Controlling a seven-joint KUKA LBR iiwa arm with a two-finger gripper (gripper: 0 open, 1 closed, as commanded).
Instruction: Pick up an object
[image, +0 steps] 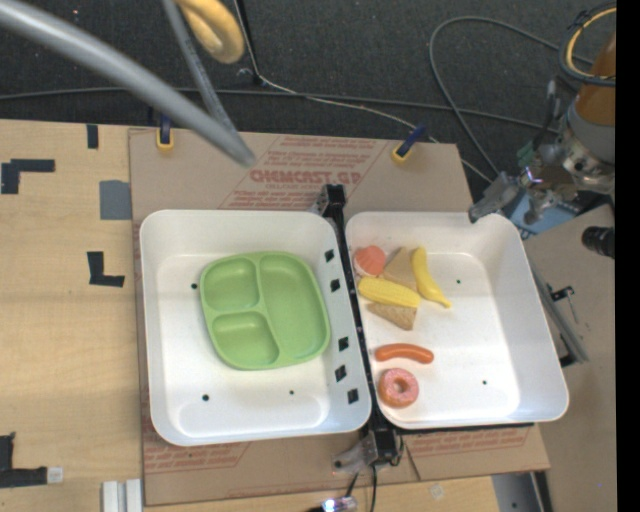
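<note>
The approach has not begun: the hand (500, 203) is seen just outside the right bin's (530, 330) far right corner, nothing held, its state impossible to tell from this blurred view. Within that bin, toward its left side, a corn cob (388, 292), banana (429, 277), sausage (404, 353) and doughnut (399, 386) are clustered. A reach inward and a descent would be needed next.
</note>
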